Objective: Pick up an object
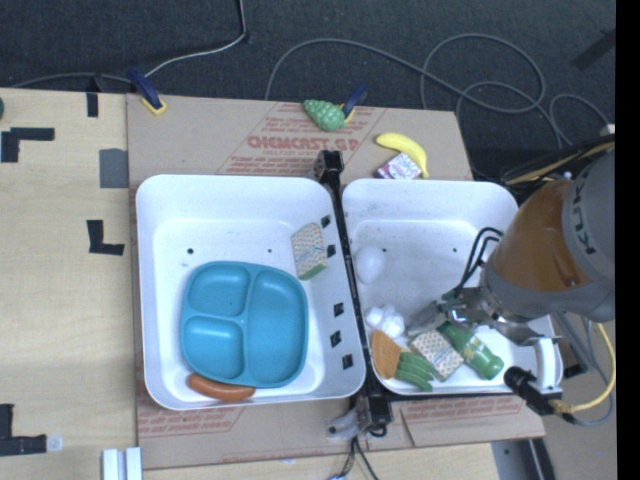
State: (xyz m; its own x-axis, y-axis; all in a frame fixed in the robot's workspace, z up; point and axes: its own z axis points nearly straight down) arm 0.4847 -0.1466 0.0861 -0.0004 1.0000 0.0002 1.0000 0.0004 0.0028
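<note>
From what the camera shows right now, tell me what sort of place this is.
Most likely a robotics lab bench set up for grasping trials. Two white bins sit side by side on cardboard, holding toy food and a blue divided plate; the grey arm reaches into the right one, and loose cables trail over dark carpet.

Two shallow white plastic bins are sitting side by side on the surface, the left bin and the right bin. The left one is holding three things: one light blue plastic plate with three compartments, one orange-red toy sausage, and one small speckled green-edged sponge block. The right one is holding five: one white crumpled lump, one orange toy wedge, one dark green toy vegetable, one speckled square sponge, and one green plastic bottle. Three items are lying on the brown cardboard behind the bins: one green knobbly toy, one yellow toy banana, one small purple-and-white packet
</note>
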